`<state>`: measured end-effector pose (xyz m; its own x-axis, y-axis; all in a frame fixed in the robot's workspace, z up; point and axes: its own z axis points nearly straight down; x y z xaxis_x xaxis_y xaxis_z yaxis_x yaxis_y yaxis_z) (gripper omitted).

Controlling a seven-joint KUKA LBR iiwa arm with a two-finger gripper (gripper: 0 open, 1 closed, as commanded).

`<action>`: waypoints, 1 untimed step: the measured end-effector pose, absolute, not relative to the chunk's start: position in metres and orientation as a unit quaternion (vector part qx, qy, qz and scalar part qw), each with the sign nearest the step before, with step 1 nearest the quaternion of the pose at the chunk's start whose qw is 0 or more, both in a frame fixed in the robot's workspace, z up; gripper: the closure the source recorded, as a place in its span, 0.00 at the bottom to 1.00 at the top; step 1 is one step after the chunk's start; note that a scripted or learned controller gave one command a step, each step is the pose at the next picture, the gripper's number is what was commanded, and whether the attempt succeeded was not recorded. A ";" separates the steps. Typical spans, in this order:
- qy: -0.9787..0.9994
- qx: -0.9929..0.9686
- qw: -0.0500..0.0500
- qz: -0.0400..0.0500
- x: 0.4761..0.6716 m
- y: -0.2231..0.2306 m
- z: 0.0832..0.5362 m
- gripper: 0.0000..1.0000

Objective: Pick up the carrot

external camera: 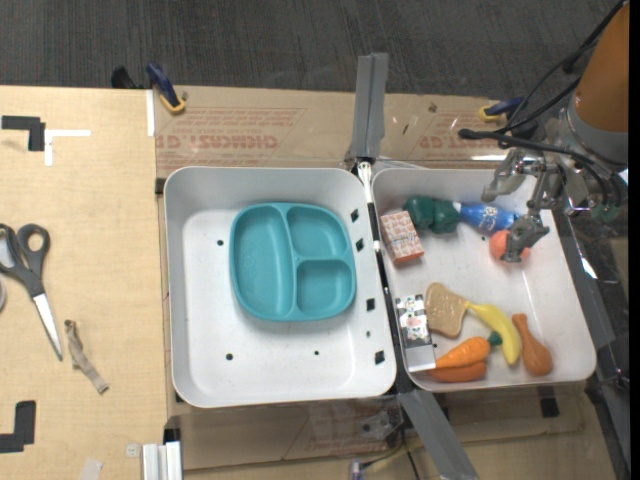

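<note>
camera view: reached in from the right, orange band at the upper right corner, gripper [521, 206] hanging over the far side of the right bin [560, 298], fingers spread, nothing between them. just beside one fingertip, an orange ball [503, 247]. carrot [463, 351] lay at the near edge, beside the banana [498, 326], well apart from the gripper.

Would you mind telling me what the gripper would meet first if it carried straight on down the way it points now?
Most likely the small orange-red ball just beneath the gripper in the right bin, though height is hard to judge. The carrot lies well off that line, at the bin's near edge.
</note>
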<state>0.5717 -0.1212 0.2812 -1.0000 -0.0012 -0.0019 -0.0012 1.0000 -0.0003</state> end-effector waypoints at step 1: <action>0.999 -0.033 0.000 0.000 0.507 -0.098 0.202 0.00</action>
